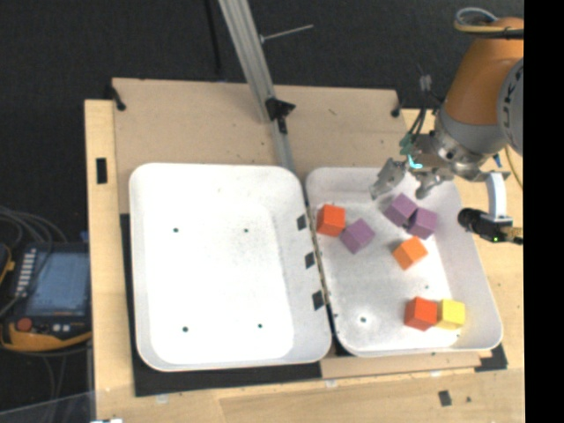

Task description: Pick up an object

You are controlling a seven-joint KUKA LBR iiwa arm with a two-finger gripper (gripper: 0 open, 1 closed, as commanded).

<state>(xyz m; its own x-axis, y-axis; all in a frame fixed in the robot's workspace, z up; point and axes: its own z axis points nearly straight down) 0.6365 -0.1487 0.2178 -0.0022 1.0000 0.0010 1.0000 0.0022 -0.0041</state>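
Plainly spread, nothing between the silvery fingers of the two-finger gripper (407, 181), hovering at the right-hand shallow white bin's (480, 276) twelve o'clock rim. Nearest target: small purple cube (402, 208), just below at six o'clock, touching a second purple cube (424, 223) at its four o'clock. Probably light, rigid, smooth-faced; best pinched across two free opposite flat faces, avoiding the neighbour's side.

I see three purple cubes (357, 235), three orange cubes (331, 219) and one yellow cube (453, 313) in the white right bin (467, 276); my arm (480, 86) is orange-banded grey, the tabletop (203, 117) tan.
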